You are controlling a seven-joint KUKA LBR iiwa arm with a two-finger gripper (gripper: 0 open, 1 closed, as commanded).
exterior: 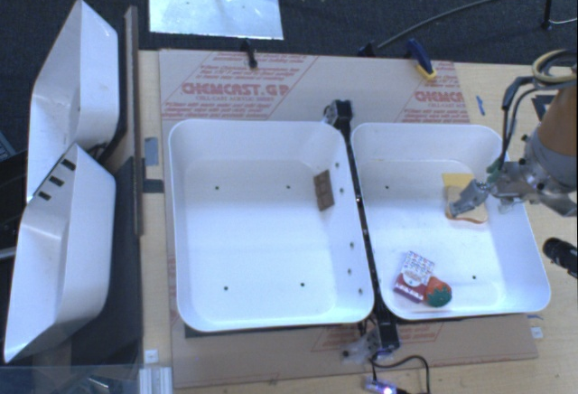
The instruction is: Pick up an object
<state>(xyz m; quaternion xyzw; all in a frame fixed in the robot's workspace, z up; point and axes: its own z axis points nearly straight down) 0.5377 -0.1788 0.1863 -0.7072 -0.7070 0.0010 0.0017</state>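
A: Right under the gripper [468, 199], in the right bin [519, 229], what is that?

B: A flat yellow thing [461, 184], maybe a sponge. I think it is light and soft, so pinch it by its thin edges.

A: Are the jaws open?

B: I cannot tell (they look blurry). They sit on top of it, not clearly around it.

A: And nearer us from the jaws?

B: A small red packet [417, 276].
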